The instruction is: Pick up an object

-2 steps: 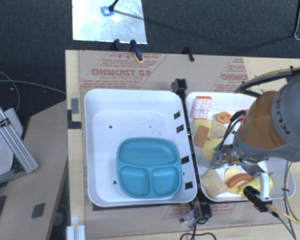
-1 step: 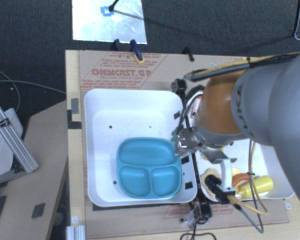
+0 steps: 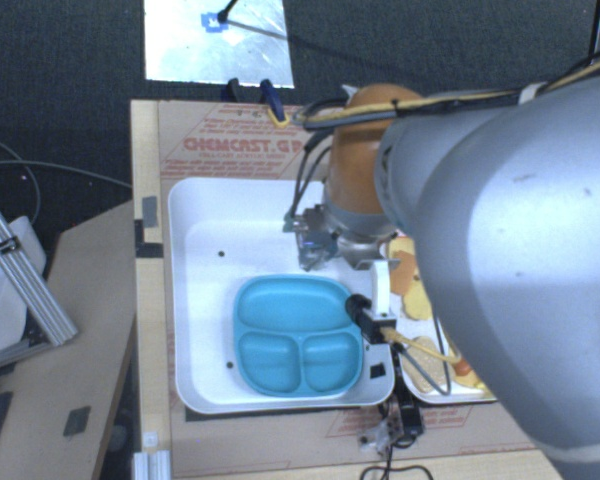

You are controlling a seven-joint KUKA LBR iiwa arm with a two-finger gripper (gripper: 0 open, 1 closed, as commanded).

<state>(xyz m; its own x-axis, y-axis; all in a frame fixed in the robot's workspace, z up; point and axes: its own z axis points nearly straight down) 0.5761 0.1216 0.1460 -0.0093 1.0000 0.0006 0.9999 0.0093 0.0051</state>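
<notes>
Filling the right side closest to us, the grey arm (image 3: 510,228) sweeps in, its orange band (image 3: 355,163) just above the wrist. Below the band we see the gripper (image 3: 315,251) over the left white bin (image 3: 195,268), at the far rim of a blue divided plate (image 3: 295,333) (three compartments) that lies in that bin. Whether the gripper grasps anything we cannot tell. Beyond, the right bin (image 3: 450,393) holds yellow and orange items (image 3: 412,286), partly hidden by the arm.
</notes>
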